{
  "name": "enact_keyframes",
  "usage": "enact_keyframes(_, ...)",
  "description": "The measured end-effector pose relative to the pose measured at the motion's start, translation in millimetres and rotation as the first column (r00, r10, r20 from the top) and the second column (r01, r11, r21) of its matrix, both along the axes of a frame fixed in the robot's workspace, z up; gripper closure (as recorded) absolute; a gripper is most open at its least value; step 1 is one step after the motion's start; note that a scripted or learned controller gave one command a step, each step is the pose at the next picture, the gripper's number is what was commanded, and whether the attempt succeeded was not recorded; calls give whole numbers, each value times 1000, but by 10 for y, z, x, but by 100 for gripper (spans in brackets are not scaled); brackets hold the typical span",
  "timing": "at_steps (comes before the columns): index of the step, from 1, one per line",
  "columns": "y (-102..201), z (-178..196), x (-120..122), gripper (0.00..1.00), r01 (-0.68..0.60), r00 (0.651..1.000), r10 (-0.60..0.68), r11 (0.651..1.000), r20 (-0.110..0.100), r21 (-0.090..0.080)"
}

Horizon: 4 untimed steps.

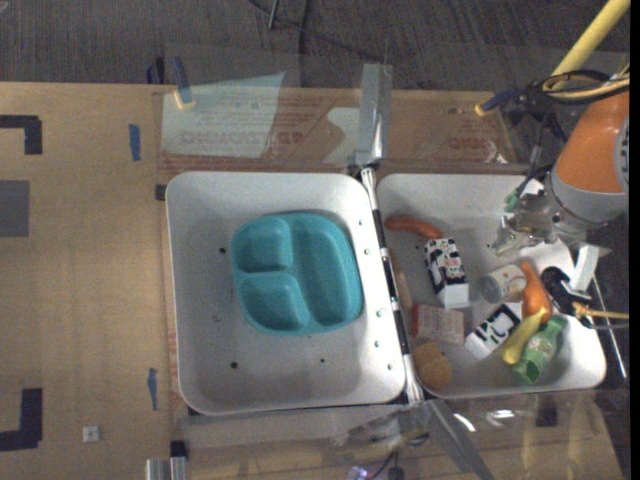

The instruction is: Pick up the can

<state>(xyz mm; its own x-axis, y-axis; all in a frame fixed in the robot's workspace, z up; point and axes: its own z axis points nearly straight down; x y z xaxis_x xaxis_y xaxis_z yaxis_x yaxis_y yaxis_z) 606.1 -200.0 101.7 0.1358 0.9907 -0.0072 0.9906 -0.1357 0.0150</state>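
Gripper over the right bin; its grasp state indiscernible; can below.

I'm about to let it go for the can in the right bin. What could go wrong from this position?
1. The can lies on its side, so it may roll or slip away when the hand closes.
2. It is crowded: the carrot lies right beside it and a black-and-white carton just below, so the hand may catch or push those instead.
3. The can sits well inside the right bin among clutter, so a miss could scatter the neighbouring items.
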Motion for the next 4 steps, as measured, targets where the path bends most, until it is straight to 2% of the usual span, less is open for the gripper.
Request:
enact_keyframes(1,0,-3,-2,0,0,1000,0,1000,-1,0)
enact_keyframes(2,72,-121,-439,0,88,996,-88,996,-4,7)
enact_keyframes(3,40,-5,-432,100,92,996,-92,996,0,2)
enact_keyframes(4,-174,985,-305,100,-33,999,33,999,-11,7)
